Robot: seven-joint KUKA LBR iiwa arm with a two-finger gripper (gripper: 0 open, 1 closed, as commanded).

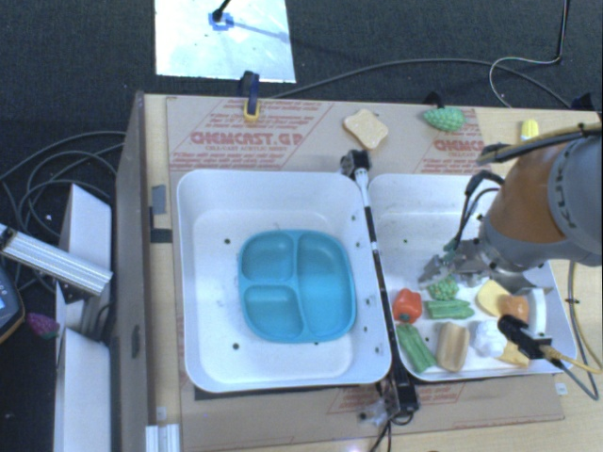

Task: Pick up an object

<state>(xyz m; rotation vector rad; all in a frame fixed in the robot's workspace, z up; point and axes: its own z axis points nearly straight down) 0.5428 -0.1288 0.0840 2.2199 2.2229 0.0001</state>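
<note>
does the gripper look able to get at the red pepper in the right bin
Probably yes. The gripper hangs just above and right of the red pepper, which lies uncovered near the bin's left wall; that wall may crowd a finger.

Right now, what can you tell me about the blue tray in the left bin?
The blue tray is a rounded, translucent-looking plastic plate with three compartments: two smaller on its left, one long on its right. It lies flat, slightly turned, near the middle of the left bin, with nothing in it or touching it.

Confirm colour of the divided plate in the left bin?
Light blue plate, clear in the camera view.
</note>
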